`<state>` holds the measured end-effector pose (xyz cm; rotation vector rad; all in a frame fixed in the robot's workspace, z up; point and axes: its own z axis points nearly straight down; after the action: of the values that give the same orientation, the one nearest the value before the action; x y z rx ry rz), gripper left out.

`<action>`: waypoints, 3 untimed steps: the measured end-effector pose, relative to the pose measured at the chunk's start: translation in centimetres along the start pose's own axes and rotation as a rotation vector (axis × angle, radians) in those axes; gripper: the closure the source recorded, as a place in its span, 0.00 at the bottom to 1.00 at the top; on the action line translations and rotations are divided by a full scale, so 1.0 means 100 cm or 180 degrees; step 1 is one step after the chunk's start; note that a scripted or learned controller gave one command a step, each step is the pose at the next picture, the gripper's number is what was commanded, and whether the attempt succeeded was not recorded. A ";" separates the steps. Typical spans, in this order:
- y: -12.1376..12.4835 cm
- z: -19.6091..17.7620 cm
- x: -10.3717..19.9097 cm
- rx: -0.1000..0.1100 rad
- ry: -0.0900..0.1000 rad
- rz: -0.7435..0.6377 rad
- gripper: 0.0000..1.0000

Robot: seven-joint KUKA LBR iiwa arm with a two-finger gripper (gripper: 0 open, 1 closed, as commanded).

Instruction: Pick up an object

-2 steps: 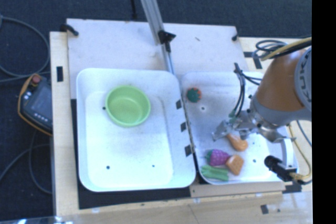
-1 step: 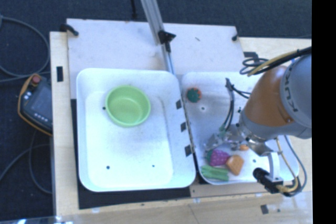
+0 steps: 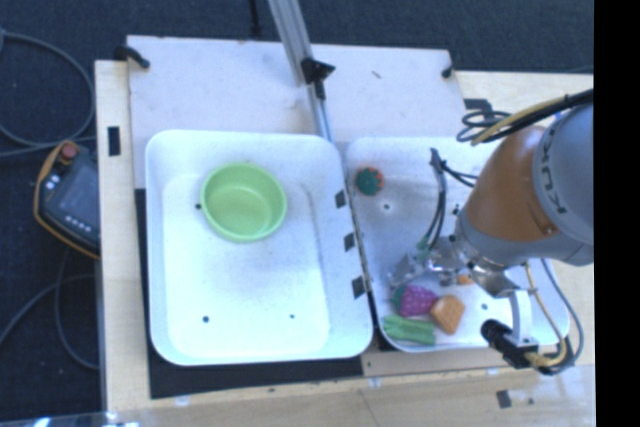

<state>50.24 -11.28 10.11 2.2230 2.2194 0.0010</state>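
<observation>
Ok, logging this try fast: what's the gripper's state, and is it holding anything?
Gripper: low in the right bin, just above the purple object; open or shut cannot be told, and no object seen between them.

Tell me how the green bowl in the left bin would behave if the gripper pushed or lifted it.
The green bowl looks like thin plastic, so probably light and stiff. It sits upright on a flat base with a wide mouth, so a push would likely slide it across the smooth left bin rather than tip it. Its rounded wall may slip unless gripped over the rim.
</observation>
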 end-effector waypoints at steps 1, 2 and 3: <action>0.002 -0.011 0.000 -0.0015 0.0003 0.0019 1.00; 0.007 -0.055 0.002 -0.0019 -0.0004 -0.0016 1.00; 0.008 -0.119 -0.001 -0.0028 -0.0007 -0.0017 1.00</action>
<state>51.03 -11.43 22.05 2.2117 2.2198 0.0084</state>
